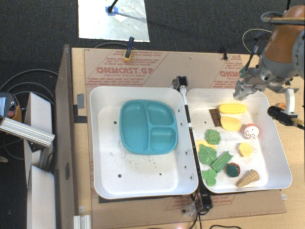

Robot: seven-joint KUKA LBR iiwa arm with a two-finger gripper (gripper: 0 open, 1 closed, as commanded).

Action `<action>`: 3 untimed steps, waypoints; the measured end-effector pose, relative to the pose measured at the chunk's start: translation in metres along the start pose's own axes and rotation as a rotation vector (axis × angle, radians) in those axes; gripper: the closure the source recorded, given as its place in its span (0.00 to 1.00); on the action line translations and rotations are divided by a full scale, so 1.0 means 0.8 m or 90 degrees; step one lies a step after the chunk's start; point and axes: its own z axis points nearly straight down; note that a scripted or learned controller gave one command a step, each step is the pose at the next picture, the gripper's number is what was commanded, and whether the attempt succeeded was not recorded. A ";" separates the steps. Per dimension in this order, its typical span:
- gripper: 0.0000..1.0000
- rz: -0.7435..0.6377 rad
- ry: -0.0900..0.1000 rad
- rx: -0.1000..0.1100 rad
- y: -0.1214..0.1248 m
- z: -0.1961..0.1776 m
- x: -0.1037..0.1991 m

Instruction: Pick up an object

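Note:
The right bin (281, 168) holds several toy foods. A long yellow piece (232, 109) lies at the back, with a rounder yellow piece (230, 123) just in front of it and a brown slab (215, 117) to their left. A white and red ball (250, 131) and a yellow wedge (245, 150) sit toward the right. Green pieces cluster at the left: a bumpy one (213, 136), a leafy one (206, 154) and a stick (221, 161). A cone (248, 178) lies at the front. My gripper (240, 91) hangs over the bin's back edge, just above and behind the long yellow piece, with nothing seen in it.
The left bin (107, 175) holds a teal divided plate (148, 127). A dark ridge (189, 128) runs between the bins. A dark green round piece (232, 170) and another green leaf (209, 177) lie near the right bin's front. Cardboard (143, 66) lies beyond the bins.

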 end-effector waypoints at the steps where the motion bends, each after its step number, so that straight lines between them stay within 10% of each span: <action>1: 0.00 -0.003 0.002 0.004 -0.001 0.006 0.004; 2: 0.00 -0.002 0.003 0.007 -0.012 0.154 0.012; 3: 1.00 -0.004 0.002 -0.001 -0.006 0.129 0.011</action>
